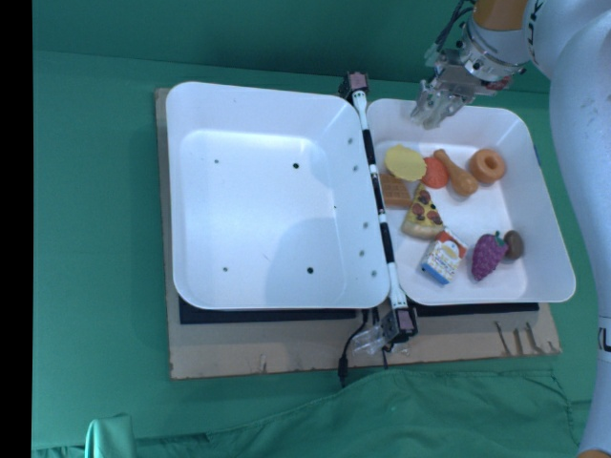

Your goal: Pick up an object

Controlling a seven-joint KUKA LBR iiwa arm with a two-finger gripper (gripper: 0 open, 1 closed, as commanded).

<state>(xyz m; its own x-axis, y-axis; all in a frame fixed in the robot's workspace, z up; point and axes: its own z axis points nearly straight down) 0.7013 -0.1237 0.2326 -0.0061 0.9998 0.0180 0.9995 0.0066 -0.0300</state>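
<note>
The right bin (544,219) holds several toy foods: a yellow chip-like piece (405,161), an orange-red piece (435,172), a drumstick (457,173), a donut (488,166), a waffle (395,191), a pizza slice (422,214), a small juice carton (443,258), purple grapes (488,255) and a brown nut-like piece (514,244). My gripper (432,111) hangs over the far left corner of this bin, above and behind the yellow piece. It is open, with nothing between its fingers.
The left bin (250,208) sits beside the right one. A black-and-white bar (375,198) runs between them. Both rest on a cardboard sheet (286,356) over green cloth. The arm (573,84) comes down along the right side.
</note>
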